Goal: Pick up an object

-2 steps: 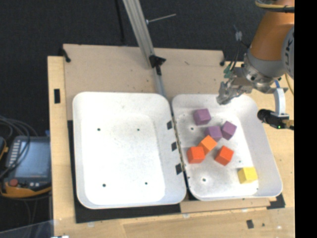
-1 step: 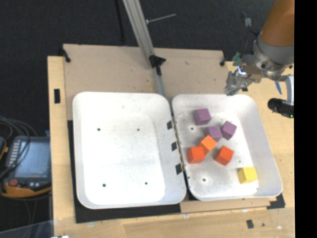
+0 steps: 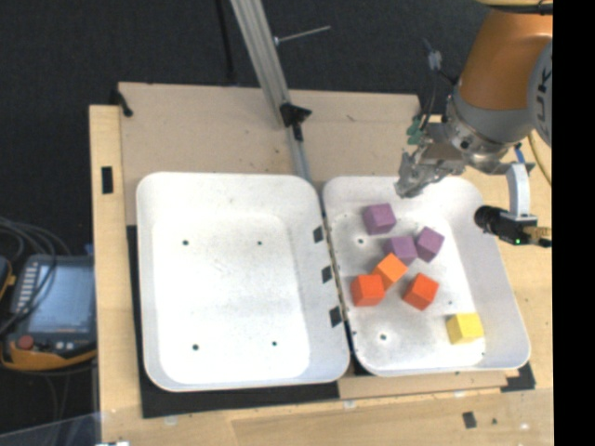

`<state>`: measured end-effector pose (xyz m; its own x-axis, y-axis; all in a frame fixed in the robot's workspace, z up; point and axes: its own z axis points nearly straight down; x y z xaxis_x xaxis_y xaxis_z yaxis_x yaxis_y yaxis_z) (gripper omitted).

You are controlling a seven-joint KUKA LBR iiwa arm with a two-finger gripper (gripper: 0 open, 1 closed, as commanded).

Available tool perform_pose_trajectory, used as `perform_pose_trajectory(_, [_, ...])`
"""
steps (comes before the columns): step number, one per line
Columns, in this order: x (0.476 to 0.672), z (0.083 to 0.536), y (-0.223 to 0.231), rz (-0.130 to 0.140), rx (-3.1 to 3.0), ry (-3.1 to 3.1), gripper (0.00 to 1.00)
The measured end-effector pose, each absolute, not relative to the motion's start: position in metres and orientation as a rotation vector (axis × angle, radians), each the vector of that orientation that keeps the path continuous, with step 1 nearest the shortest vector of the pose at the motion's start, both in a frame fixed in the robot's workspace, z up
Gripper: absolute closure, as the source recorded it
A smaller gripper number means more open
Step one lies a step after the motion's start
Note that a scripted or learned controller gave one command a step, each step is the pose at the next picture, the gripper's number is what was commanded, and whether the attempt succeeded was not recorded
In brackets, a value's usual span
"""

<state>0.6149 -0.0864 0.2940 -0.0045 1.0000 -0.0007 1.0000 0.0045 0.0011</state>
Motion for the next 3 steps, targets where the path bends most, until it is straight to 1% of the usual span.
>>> perform_pose_trajectory(1, [0.602, 0.277, -0.044, 0.000, 2.216, 2.227, 1.00])
perform_pose_trajectory(2, [0.589, 0.281, 0.006, 0.003, 2.214, 2.230, 1.00])
perform_pose_trajectory(3, [0.582, 0.277, 0.059, 0.001, 2.214, 2.230, 1.00])
